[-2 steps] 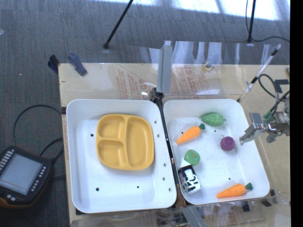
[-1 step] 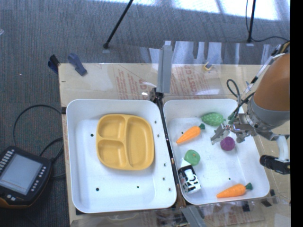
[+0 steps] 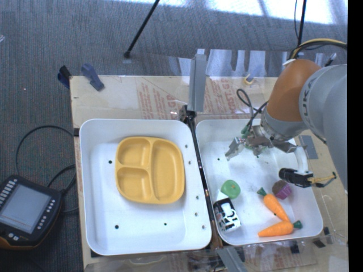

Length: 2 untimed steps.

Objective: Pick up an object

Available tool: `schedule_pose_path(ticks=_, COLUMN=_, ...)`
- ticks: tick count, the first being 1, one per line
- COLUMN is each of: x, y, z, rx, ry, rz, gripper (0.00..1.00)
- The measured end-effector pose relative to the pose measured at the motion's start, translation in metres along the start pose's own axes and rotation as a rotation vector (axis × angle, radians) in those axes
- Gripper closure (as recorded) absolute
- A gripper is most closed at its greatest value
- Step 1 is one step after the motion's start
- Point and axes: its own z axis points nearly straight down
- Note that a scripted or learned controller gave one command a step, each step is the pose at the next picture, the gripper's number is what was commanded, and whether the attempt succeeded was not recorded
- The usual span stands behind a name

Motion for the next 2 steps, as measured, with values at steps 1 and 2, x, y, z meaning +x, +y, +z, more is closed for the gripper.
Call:
schedule_pose_path(ticks=1, x=-0.053, y=-0.076, z=-0.084, rx=-0.006, ry=-0.004, rz=-0.017, gripper=0.00)
schedule_pose_path(ticks=2, x=-0.068, y=-0.150, z=0.019, rx=0.005, ry=0.007, rz=0.020, gripper=0.00)
